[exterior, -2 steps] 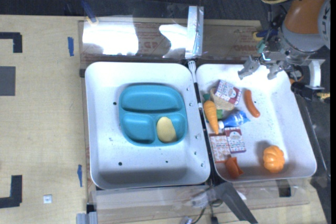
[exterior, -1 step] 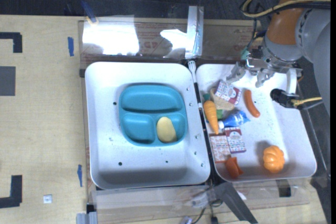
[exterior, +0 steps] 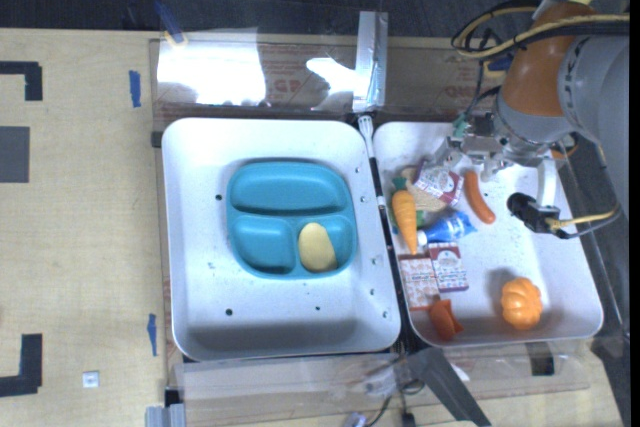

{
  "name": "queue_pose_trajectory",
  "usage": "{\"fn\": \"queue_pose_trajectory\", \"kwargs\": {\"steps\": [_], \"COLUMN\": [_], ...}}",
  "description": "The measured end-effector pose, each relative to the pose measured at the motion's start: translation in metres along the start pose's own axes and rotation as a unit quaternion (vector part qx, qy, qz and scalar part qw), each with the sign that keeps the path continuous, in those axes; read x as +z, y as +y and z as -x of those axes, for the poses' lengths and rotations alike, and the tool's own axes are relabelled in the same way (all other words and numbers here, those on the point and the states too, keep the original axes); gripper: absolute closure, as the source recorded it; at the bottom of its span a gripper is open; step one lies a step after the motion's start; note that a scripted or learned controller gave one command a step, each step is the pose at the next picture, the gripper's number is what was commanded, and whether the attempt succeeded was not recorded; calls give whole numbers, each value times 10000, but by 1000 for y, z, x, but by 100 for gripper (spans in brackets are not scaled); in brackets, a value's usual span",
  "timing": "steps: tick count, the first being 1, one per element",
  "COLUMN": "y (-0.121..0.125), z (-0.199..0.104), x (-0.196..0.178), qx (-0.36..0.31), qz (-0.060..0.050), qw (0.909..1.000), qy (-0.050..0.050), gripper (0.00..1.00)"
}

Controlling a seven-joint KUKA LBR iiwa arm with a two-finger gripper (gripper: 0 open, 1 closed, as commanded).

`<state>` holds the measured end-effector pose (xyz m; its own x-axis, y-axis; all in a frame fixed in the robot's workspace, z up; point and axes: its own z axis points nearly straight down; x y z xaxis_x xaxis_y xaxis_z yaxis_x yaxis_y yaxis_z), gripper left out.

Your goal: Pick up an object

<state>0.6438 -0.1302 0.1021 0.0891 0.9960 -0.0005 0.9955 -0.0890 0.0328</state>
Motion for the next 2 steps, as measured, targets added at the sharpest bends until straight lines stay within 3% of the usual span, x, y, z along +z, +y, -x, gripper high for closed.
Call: {"fn": "queue_pose_trajectory", "kwargs": {"steps": [1,2], "y": [2,2], "z": [-1,-1], "x": [-12,-11], "qx": [-2,0], "qz": [34,22], "qw": [10000,10000], "qy": [0,1], "gripper": [100,0]}}
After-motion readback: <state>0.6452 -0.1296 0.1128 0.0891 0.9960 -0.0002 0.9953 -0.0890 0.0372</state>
